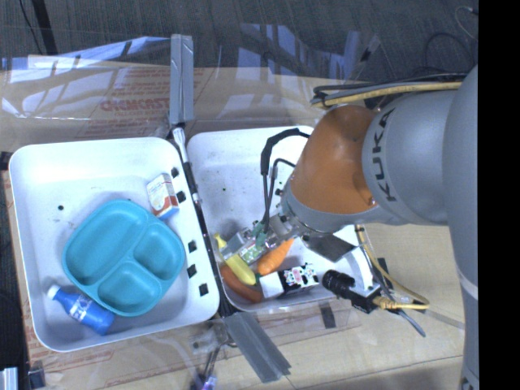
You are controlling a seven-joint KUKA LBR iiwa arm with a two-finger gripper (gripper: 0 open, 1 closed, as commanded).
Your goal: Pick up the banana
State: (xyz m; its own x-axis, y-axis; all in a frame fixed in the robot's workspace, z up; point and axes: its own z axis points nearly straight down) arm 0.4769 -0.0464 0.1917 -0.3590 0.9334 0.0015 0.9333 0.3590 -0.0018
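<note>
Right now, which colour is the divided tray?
Light blue tray, clearest in the camera view.

The arm (382, 165) reaches into the right bin (219, 157), its orange band bulking over the bin's middle. At that bin's near edge, the gripper (262, 236) sits low over a cluster: a yellow banana (240, 268), an orange carrot (275, 256) just beside it, a brown sausage-like piece (241, 287) under the banana, and a black-and-white carton (294, 279). In the left bin (41, 165) lie a turquoise divided plate (122, 256), a blue bottle (81, 309) and a small white-and-red box (162, 193).
</note>
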